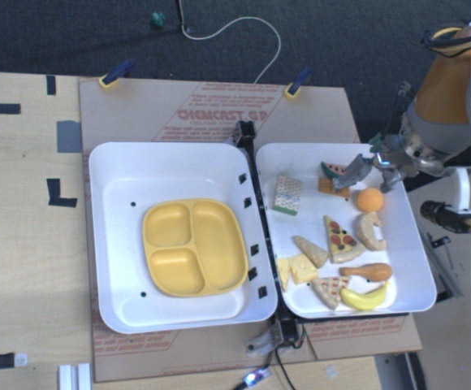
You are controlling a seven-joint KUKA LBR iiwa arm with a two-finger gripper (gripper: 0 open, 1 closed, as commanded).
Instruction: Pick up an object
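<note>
Camera view: the claw, fingers spread and gripping nothing, is poised above the watermelon slice; it should be centred before closing.

Yellow divided plate, left bin

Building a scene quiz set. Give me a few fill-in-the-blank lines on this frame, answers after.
1. The yellow divided plate lies in the ___ bin of the camera view.
2. The plate has ___ compartments.
3. The banana lies along the ___ edge of the right bin, just below the drumstick.
4. The gripper hovers just above the ___ ball.

Missing words: left; three; near; orange
</note>
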